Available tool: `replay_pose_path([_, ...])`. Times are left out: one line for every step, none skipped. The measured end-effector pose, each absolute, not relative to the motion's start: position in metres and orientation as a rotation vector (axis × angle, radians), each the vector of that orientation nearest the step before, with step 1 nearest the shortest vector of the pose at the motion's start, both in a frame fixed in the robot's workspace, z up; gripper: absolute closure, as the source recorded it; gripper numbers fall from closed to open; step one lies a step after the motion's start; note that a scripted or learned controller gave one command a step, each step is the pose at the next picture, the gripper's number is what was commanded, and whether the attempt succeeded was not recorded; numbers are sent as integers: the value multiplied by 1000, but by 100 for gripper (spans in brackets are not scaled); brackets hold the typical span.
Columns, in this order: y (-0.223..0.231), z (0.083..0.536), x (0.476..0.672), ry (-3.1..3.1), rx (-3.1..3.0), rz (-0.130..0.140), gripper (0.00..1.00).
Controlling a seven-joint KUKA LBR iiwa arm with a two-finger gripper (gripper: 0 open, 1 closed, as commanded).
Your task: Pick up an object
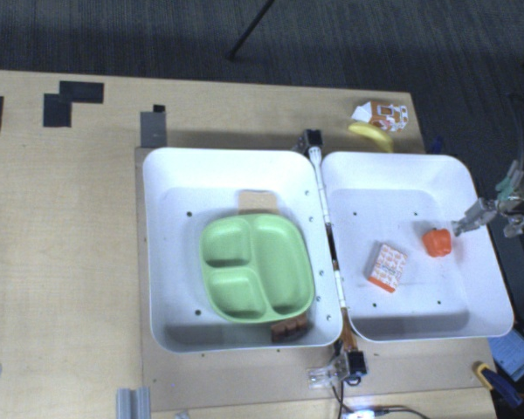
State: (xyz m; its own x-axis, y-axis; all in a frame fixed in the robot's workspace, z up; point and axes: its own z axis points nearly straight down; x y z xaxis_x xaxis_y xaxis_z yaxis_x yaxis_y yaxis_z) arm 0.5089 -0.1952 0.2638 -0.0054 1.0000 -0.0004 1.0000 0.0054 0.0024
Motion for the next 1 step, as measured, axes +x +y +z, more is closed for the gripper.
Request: replay_pose_path([-185,105,504,2226,2220,0,0])
